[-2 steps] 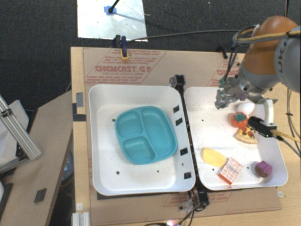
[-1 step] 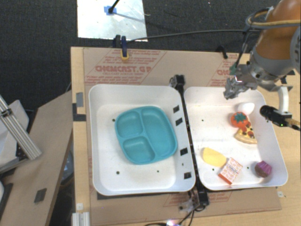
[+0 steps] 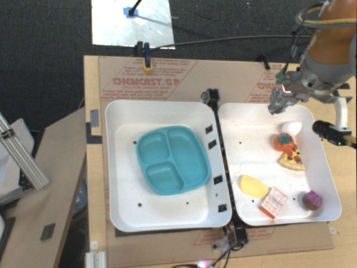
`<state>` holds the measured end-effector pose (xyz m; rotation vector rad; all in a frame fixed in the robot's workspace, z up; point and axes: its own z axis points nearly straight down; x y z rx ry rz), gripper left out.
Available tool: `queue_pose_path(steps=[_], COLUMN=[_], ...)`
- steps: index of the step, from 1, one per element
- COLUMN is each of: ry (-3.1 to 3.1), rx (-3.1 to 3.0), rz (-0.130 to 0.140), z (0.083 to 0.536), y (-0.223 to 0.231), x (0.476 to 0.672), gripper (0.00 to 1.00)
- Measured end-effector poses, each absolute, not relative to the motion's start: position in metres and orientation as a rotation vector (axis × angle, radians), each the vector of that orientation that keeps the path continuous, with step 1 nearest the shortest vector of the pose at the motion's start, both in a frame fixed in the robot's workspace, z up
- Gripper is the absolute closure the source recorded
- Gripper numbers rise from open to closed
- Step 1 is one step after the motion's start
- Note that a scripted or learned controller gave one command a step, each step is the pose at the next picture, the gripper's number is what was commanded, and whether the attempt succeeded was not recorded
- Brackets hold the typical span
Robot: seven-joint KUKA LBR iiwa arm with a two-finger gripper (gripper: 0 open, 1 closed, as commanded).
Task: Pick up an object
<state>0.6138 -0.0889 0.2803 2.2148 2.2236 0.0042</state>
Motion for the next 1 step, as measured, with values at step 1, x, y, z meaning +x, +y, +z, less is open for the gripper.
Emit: queue_pose_path(steps=[1], ry=[2.23], rx=[2.212], rz=[0.004], z=[0.2764], y=[-0.046], x=[0.6164], gripper=[1.0])
